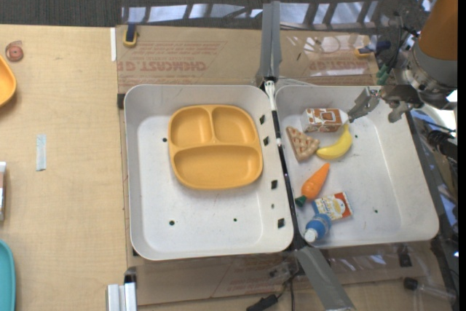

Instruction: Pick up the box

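Brown-and-white box, a small carton, lies at the back of the right bin, near its inner wall. A second box, orange-and-white carton, sits toward the front of the same bin; the task sentence does not say which is meant, though the brown one is nearer the hand.

Hand hovers over the back right part of the right bin, just right of the brown box, not touching it. Two grey fingers look spread apart with nothing between them, so open and empty.

Judgement: approach step, grasp not yet made. To do it well, shift the hand left until centred over the box, turn the fingers to span its short side, then drop straight. Banana touches or nearly touches the box's right front corner, and the waffle slice lies just in front of it, so a sloppy descent may land a finger on the banana or nudge the box away.

Also in the right bin: carrot in the middle and a small bottle with a blue cap at the front, just beside the orange carton. Left bin holds one orange divided plate, three compartments, all bare. Both bins sit side by side on the bench.
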`<state>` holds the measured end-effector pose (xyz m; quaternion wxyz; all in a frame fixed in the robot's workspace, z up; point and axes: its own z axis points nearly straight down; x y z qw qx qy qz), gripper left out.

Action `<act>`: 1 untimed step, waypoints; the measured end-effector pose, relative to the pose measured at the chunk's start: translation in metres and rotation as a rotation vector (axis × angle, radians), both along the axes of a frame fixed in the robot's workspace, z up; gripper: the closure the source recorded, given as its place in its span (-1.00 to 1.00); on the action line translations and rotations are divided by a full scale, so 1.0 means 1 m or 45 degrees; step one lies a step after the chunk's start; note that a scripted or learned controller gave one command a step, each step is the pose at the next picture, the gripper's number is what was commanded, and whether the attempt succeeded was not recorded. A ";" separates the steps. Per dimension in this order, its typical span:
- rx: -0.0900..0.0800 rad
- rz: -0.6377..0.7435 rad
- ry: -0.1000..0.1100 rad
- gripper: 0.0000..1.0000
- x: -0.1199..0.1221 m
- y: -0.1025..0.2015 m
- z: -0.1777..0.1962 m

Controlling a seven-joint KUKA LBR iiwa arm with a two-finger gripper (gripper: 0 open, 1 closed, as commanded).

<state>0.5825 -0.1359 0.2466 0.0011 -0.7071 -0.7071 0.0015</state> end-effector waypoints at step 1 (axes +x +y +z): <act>0.003 0.600 -0.002 -1.00 -0.096 -0.002 -0.071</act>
